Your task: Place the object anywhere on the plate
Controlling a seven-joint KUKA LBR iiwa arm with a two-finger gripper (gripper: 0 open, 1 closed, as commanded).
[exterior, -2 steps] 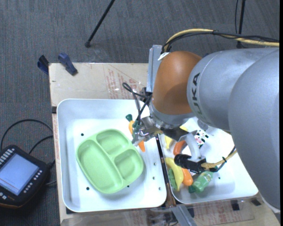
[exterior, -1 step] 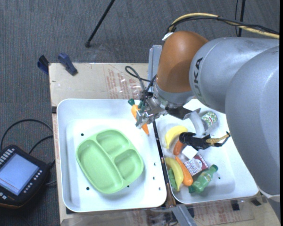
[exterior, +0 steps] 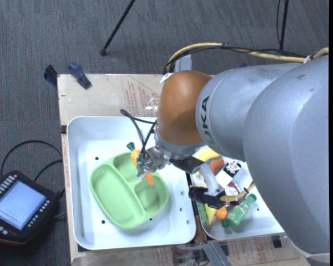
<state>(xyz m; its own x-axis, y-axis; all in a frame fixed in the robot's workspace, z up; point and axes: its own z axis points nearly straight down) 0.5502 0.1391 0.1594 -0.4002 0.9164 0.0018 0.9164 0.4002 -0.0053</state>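
- Clearly, we see the tool [exterior: 146,167] low over the green plate [exterior: 114,201], near the plate's 1 o'clock edge, inside the left bin [exterior: 83,143].
- The tool's fingers look narrow, and a small orange carrot [exterior: 135,155] with a green top seems to sit between them. An orange tip pokes out below at about 5 o'clock from the tool. We judge it held, though the grip is small and partly hidden by the wrist.
- The carrot hangs over the plate's upper right compartment, close to a divider ridge. We cannot tell whether it touches the plate yet.
- Risk one: if the tool lets go while the carrot is above the ridge or rim, the carrot may roll. It could slide off the plate's 2 o'clock edge onto the bin floor.
- Risk two: the carrot looks gripped near one end, so it may swing or slip out early.
- Risk three: pressing lower could tip or push the light plate toward 7 o'clock.
- The right bin [exterior: 266,220], at 4 o'clock from the plate, holds a pile of toys [exterior: 227,201]. It lies well apart from the drop spot, so we expect no trouble there.
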